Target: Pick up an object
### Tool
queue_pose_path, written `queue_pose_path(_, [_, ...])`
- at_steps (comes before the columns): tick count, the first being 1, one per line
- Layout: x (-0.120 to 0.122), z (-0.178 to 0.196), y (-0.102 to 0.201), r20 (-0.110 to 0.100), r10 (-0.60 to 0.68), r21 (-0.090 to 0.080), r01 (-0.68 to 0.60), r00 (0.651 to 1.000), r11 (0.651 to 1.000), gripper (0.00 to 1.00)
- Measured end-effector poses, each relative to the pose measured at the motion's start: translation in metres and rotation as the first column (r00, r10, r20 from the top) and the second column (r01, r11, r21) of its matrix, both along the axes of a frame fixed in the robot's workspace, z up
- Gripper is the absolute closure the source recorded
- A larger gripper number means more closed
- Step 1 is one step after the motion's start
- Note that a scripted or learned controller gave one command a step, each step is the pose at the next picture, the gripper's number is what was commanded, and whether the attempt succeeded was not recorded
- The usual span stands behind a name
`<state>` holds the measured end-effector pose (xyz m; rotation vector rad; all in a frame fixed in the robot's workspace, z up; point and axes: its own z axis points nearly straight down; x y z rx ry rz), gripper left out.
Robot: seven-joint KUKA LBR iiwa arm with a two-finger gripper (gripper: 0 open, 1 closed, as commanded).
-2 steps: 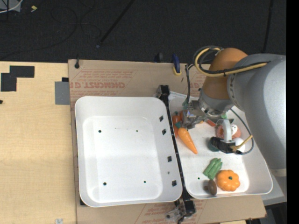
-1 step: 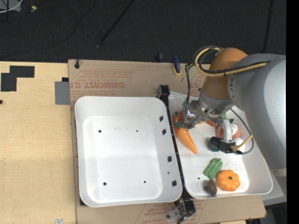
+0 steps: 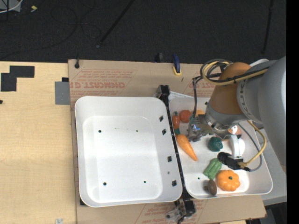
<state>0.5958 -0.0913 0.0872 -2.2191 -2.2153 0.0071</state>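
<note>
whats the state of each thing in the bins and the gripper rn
gripper: low in the right bin, above the carrot's top end, finger state unclear
carrot: lying flat, tip toward the near rim
pumpkin: resting near the front corner
green piece: lying beside the pumpkin
teal piece: resting loose
right bin: holds the toys

So the arm (image 3: 268, 97) comes in from the right side of the camera view, big grey body up top with the orange band (image 3: 229, 92) right above the wrist, and it's angled down and to the left. Black and yellow cables loop off the top of the orange part and another run hangs off the lower side of the wrist. The gripper (image 3: 195, 130) sits low at the end, too dark and cluttered to make out much.
</note>
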Motion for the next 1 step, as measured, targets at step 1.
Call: queue_pose_path(1, [0.0019,0.0102,-0.0007,0.002,-0.002,0.000,0.002,1.000,1.000,1.00])
